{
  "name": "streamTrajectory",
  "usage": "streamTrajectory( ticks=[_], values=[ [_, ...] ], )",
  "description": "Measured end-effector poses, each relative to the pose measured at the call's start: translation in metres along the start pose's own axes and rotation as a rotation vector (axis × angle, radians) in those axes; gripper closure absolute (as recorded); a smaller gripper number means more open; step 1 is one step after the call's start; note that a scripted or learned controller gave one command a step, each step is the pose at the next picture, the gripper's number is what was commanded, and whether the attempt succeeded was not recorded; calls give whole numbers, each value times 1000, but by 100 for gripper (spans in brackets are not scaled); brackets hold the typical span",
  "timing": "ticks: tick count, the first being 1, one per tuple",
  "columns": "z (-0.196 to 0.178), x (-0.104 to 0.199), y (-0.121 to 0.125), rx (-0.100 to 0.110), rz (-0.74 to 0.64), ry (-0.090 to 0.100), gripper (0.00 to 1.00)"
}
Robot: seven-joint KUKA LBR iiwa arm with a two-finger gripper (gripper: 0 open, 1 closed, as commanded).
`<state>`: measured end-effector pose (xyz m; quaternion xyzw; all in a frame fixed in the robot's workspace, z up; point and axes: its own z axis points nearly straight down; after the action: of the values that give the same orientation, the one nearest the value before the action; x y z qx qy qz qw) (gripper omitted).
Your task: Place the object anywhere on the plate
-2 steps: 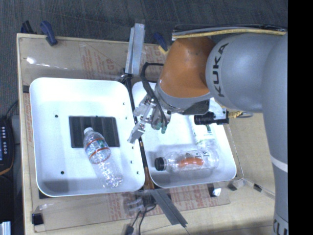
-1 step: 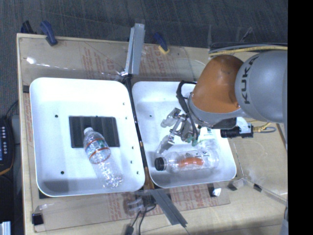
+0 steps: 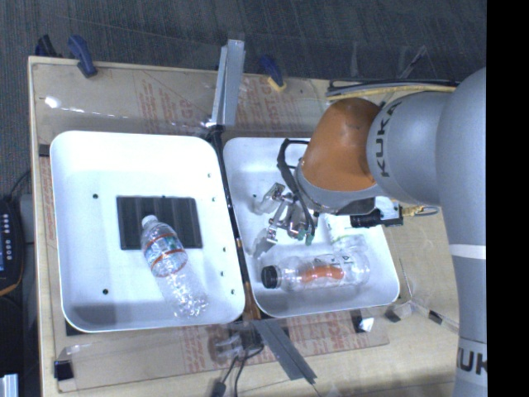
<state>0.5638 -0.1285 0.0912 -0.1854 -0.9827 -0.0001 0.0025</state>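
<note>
A black rectangular plate (image 3: pixel 132 222) lies flat in the left bin (image 3: pixel 74 172). A clear water bottle (image 3: pixel 171 267) with a red-banded label lies slanted across it, with its cap end on the plate and its base past the plate's front edge. In the right bin (image 3: pixel 248 160), a second clear bottle (image 3: pixel 318 273) with a black cap and an orange label lies on its side along the front wall. My gripper (image 3: pixel 266 219) hangs in the right bin, just behind that bottle's cap end. Its fingers (image 3: pixel 269 195) are spread, with nothing between them.
The grey arm with its orange band (image 3: pixel 343 151) covers the back right of the right bin. A metal bar (image 3: pixel 226 81) stands at the back between the bins. Blue clamps (image 3: pixel 81 56) grip the bench's far edge. Brackets and cables (image 3: pixel 248 341) sit at the front.
</note>
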Motion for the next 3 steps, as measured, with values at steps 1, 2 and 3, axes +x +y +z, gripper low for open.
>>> streamTrajectory(
  ticks=[1, 2, 3],
  values=[
    [-75, 62, -13, 0, -62, -4, 0],
    [-67, 90, -10, 0, -188, -1, 0],
    [-16, 66, 0, 6, -188, -8, 0]
  ],
)
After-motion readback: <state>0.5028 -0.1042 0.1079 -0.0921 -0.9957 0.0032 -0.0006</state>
